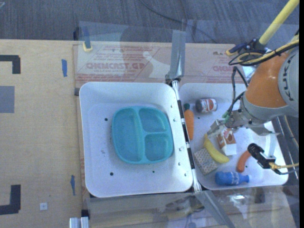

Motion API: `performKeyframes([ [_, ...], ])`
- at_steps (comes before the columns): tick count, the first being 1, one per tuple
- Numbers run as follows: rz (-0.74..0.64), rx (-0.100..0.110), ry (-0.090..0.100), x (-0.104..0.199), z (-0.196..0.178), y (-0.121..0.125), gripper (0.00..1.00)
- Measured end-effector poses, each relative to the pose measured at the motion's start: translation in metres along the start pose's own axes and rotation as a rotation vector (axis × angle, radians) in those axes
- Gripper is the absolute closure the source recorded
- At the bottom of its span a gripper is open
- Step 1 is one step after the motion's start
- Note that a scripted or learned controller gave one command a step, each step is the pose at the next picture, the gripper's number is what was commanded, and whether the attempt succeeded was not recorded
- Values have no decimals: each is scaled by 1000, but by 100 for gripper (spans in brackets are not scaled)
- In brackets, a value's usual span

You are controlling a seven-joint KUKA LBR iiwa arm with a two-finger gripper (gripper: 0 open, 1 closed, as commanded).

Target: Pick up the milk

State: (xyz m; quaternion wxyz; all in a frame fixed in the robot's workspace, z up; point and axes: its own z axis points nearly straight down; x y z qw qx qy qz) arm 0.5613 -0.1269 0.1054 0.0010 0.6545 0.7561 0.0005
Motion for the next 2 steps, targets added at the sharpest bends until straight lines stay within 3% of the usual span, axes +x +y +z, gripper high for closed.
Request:
performKeyframes([
  [1,2,-2,-1,-1,-10,0,100],
  [2,-62,1,0,34,-80,94,100],
])
